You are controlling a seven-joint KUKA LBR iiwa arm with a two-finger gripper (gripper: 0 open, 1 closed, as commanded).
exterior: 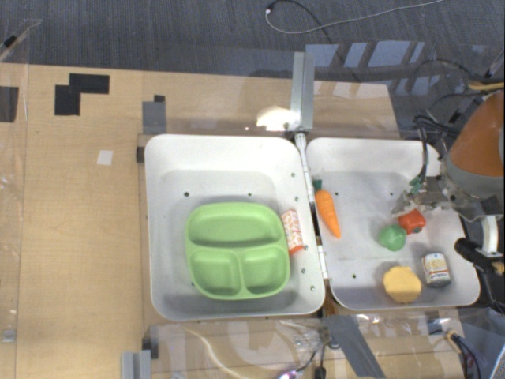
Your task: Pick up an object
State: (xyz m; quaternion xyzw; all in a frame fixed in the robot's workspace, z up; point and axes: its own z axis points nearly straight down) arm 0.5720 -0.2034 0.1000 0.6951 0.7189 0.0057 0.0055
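In the right bin (355, 160) lie an orange carrot (327, 213), a green round piece (391, 238), a small red piece (412, 222), a yellow lump (402, 283) and a small can (435, 268). My gripper (416, 200) hangs at the bin's right side, directly over the red piece and just up-right of the green one. Whether it touches the red piece is unclear. The arm's orange band (481, 144) shows at the right edge.
The left bin (170, 160) holds a green divided tray (237, 249) with a small striped packet (292, 230) beside its right rim. A metal divider (302, 101) rises between the bins at the back. Cables (442, 125) hang near the arm.
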